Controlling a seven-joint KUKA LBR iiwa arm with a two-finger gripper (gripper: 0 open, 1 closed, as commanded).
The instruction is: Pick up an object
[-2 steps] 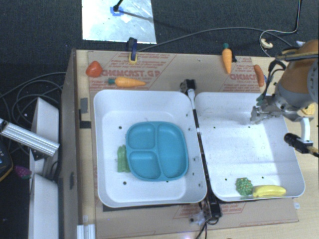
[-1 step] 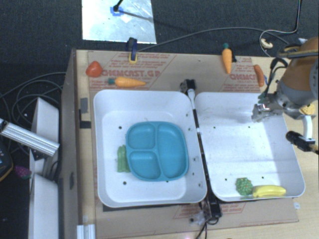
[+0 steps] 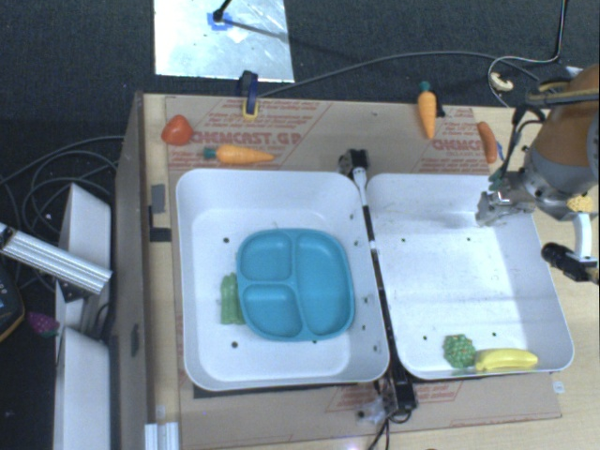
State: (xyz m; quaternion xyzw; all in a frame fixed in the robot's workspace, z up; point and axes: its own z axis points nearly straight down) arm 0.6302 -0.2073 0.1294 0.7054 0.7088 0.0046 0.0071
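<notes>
You have 2 white bins on the bench. In the left bin (image 3: 202,204), a blue divided plate (image 3: 295,284) with 3 compartments sits near the middle, and a green vegetable piece (image 3: 230,300) lies touching the plate's left edge.

Behind that bin, on the cardboard, you can see a red tomato (image 3: 176,130) near the far left corner and a carrot (image 3: 239,156) just to its right. A second carrot (image 3: 427,112) lies behind the right bin, with a third carrot (image 3: 487,142) nearer the far right corner.

In the right bin (image 3: 441,251), a broccoli floret (image 3: 458,350) and a yellow banana (image 3: 506,359) lie touching along the near edge, toward the near right corner.

The gripper (image 3: 494,204) hangs over the right bin's far right corner, well apart from both items. Whether it is spread or closed, you cannot tell here.
</notes>
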